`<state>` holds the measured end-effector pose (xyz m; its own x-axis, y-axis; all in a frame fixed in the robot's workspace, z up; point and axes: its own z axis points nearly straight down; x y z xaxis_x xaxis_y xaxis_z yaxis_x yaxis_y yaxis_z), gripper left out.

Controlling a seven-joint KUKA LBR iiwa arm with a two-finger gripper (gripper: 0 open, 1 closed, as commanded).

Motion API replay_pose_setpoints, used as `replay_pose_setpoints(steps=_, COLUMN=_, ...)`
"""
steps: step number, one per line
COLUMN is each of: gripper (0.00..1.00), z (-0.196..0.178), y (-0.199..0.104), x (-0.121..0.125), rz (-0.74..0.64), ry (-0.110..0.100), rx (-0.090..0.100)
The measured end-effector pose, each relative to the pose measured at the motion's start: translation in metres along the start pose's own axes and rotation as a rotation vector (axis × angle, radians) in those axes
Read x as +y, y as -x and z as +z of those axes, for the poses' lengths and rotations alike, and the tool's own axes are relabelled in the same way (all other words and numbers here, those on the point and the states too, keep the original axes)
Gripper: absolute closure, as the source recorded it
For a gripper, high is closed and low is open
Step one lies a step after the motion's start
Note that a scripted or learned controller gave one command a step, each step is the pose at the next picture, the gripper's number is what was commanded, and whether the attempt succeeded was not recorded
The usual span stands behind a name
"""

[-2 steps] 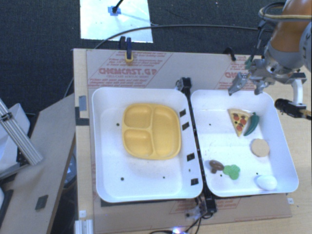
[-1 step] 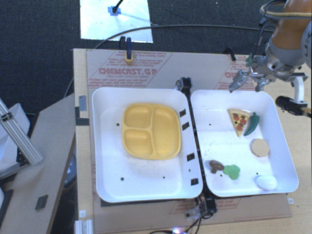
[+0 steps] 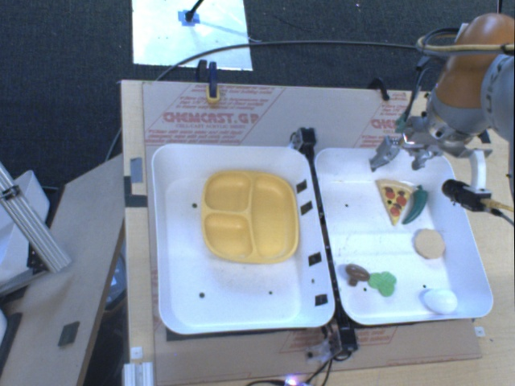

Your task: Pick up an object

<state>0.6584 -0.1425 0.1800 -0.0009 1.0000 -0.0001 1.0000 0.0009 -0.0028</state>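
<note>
Two shallow white bins side by side on the bench, split by a black hinged divider, presumably to keep pickable things apart from the place they go. In the left bin, just a yellow sectioned plate, lying flat near the middle and well clear of the walls, probably there as a drop target rather than a pick. In the right bin, all the small items: a pizza slice with a green pepper touching its right edge, a tan round cookie below those, a brown mushroom just beside a green leafy piece toward the front, and a white egg in the front right corner. Scattered loosely, mostly apart, so that fingers can get in around each one. Gripper hanging over the back edge of the right bin, above and just behind the pizza slice, fingers spread apart with nothing between them. Nothing lifted yet; every object resting on the bin floor. Nearest candidate by position looks like the pizza slice, though the pepper pressed against it could get in the way of a clean grasp
</note>
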Motion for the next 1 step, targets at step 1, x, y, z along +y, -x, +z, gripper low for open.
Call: replay_pose_setpoints(steps=1, gripper=0.0, z=0.0618, y=-0.0052, x=-0.0025, rz=-0.002, ry=0.0, rx=0.001)
